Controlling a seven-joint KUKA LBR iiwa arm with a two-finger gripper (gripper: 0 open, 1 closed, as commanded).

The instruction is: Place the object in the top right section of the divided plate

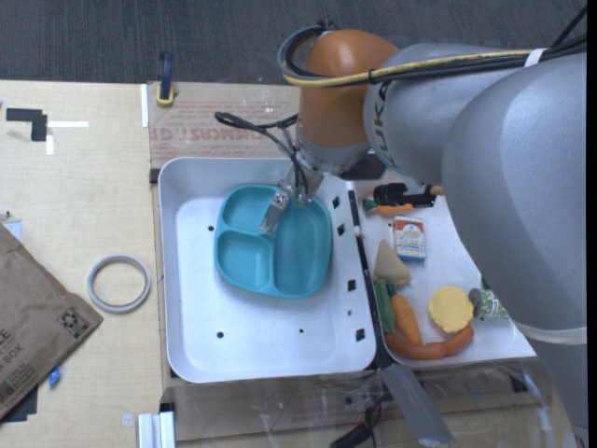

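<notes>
A grey arm with an orange band [336,87] is seen reaching in from the right over the left of two shallow white bins [187,278], where a teal divided plate [275,241] lies flat on the bin floor. The gripper [280,205] is held low above the plate's upper middle, over the ridge between the upper left section and the large right section; a small, pale, silvery shape is visible at its tip, though it cannot be told from this slanted view whether that is a finger or a held object, and whether the gripper is wide or narrow cannot be told either. The plate's three sections appear bare. In the right bin [466,250], the loose objects are gathered: a small carton with a blue and red label [409,239], a tan wedge [392,269], a toy carrot [404,317], a yellow round piece [451,309], a red-orange sausage shape [431,347] along the lower rim, and an orange and black item [403,194] near the top. On the wooden bench to the left, a roll of tape [118,282] is seen lying flat, near a brown cardboard box [33,325] at the lower left edge.
</notes>
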